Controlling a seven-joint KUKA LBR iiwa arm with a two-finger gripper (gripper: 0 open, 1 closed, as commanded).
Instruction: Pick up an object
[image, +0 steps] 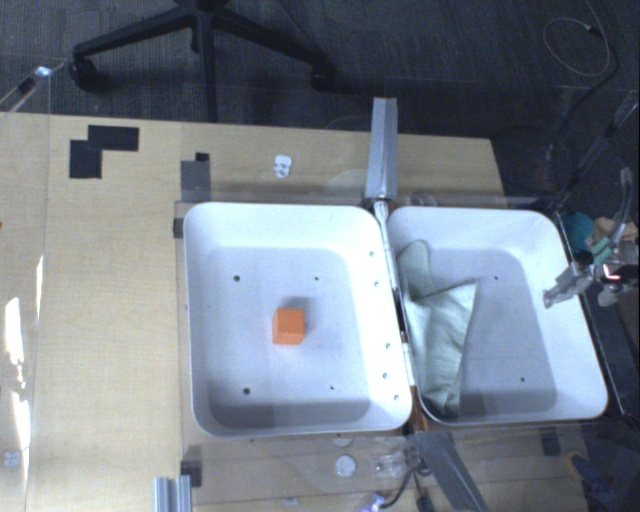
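Note:
An orange cube (289, 326) sits alone on the floor of the left bin (215, 300), slightly below its middle. A crumpled pale cloth (440, 318) lies in the right bin (540, 390), bunched against that bin's left wall and stretching from its upper left down to the near edge.
A metal divider bar (383, 150) rises behind the seam between the two bins. The wooden bench (100, 300) spreads to the left. Cables and a small grey bracket (566, 286) hang at the right bin's right rim. A chair base (205, 40) stands on the floor behind.

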